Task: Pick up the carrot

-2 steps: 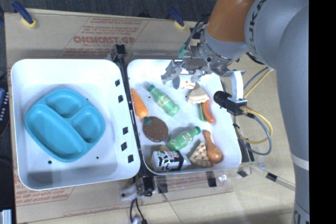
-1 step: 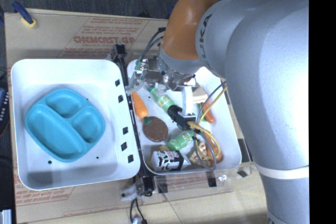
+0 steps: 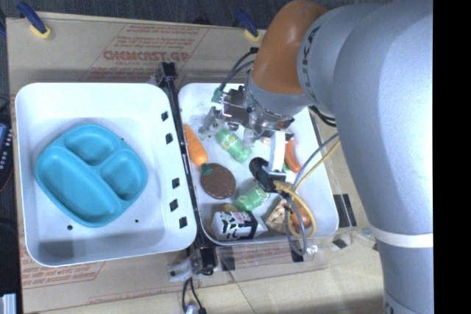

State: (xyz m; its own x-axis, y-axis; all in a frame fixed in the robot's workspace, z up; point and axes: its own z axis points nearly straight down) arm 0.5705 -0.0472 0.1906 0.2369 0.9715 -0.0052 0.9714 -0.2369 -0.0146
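The carrot (image 3: 196, 146) is a small orange piece lying along the left wall of the right bin (image 3: 324, 195), its tip pointing toward the back. My gripper (image 3: 239, 127) hangs over the back half of that bin, right of the carrot and a little behind it, above a pale green item (image 3: 235, 148). A short gap separates the carrot from the gripper. The grey arm and its orange band cover the bin's back right corner.
In the right bin lie a round brown cookie (image 3: 218, 181), a second green piece (image 3: 252, 198), a red-orange sausage (image 3: 292, 157), a black-and-white carton (image 3: 235, 224) and a tan snack (image 3: 278, 215). A blue divided plate (image 3: 90, 171) sits in the left bin (image 3: 44, 246).
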